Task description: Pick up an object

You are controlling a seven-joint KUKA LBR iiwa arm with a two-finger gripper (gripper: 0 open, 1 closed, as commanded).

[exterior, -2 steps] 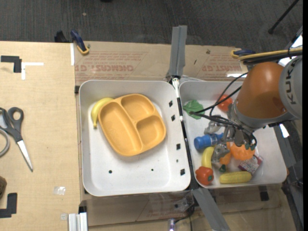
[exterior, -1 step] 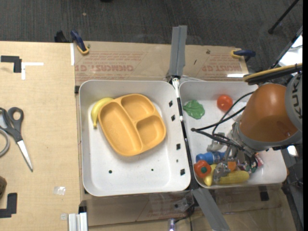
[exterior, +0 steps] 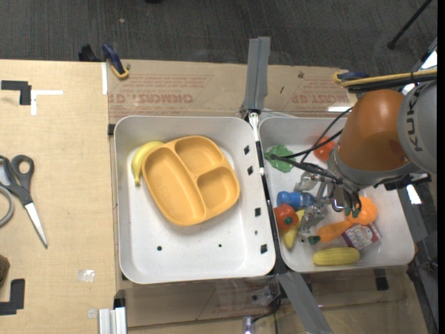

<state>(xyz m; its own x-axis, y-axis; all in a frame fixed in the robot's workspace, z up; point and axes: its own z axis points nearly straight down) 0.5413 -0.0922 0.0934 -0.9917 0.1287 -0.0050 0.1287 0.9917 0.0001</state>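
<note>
You had even, fairly bright overhead light across the bench. The left bin [exterior: 188,270] showed white without clipping, and the yellow divided plate [exterior: 189,179] cast only a thin, soft shadow along its lower edge. A broad soft highlight lay on the orange band [exterior: 372,134] of the arm. The carpet [exterior: 208,12] at the top read dark and grainy. Focus held across the frame, though the toy items under the wrist looked slightly soft and small detail stayed unresolved.
</note>
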